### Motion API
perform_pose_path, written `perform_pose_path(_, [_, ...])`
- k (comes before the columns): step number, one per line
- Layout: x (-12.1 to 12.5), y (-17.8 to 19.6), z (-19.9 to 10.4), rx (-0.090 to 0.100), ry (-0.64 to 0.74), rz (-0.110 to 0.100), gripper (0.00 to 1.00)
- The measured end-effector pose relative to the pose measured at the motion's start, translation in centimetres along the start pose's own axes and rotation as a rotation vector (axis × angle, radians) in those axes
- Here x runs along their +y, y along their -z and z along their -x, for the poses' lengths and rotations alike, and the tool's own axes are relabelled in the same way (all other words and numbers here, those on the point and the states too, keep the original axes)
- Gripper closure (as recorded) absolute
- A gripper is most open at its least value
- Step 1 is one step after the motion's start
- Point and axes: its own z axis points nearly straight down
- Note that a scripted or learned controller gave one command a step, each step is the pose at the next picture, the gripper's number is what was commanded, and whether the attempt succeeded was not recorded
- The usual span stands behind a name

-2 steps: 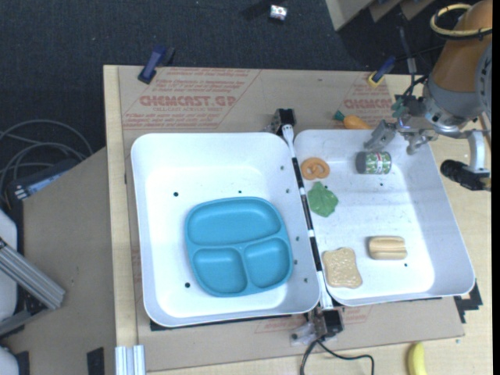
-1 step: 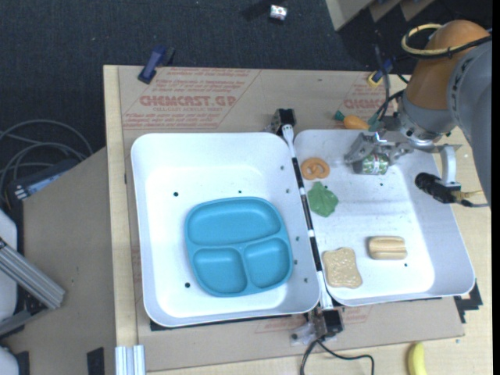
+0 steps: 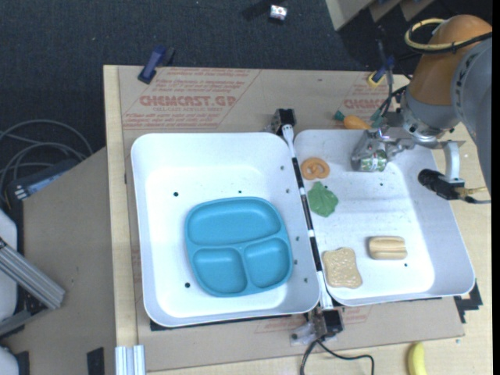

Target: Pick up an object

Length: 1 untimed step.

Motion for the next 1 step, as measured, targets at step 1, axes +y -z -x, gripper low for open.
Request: perform_pose_path(1, [-3.70, 6.07, -6.43, 0.003, 0.000, -0.001, 1.00])
